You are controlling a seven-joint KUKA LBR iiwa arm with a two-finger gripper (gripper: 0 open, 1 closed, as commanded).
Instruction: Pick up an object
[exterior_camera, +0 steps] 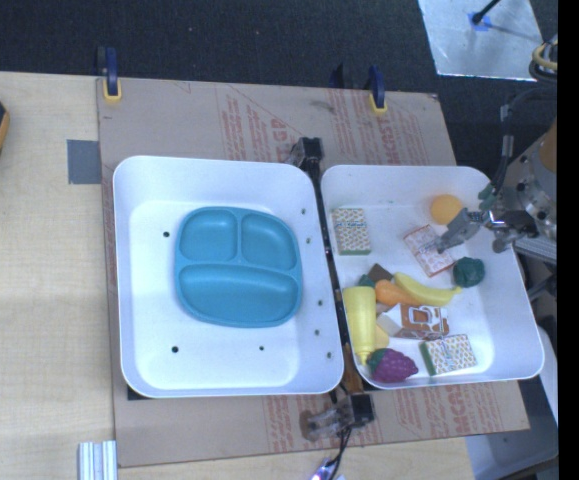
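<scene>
Nearest me, along the near wall of the right bin [529, 313], lie purple grapes [393, 365], a patterned packet [451, 352] and a yellow bottle [359, 318]. Just beyond them sit a banana [424, 290], a carrot [391, 294] and an orange-and-white box [424, 319]. Farther back are a second packet [351, 230], a red-and-white sachet [429, 249], an orange ball [447, 208] and a dark green lump [468, 270]. I see a blue tray [237, 266] alone in the left bin [139, 268].

I have the gripper [461, 230] over the far right part of the right bin, above the sachet's right edge, between ball and green lump. Whether its fingers are spread or closed I cannot tell, and nothing shows between them.

I judge everything here light toy stuff. The sachet looks flat and floppy, hard to pinch from above. I think the ball may roll and slip. The green lump seems the better grip: small, rounded, standing clear; I would take it across its middle.
</scene>
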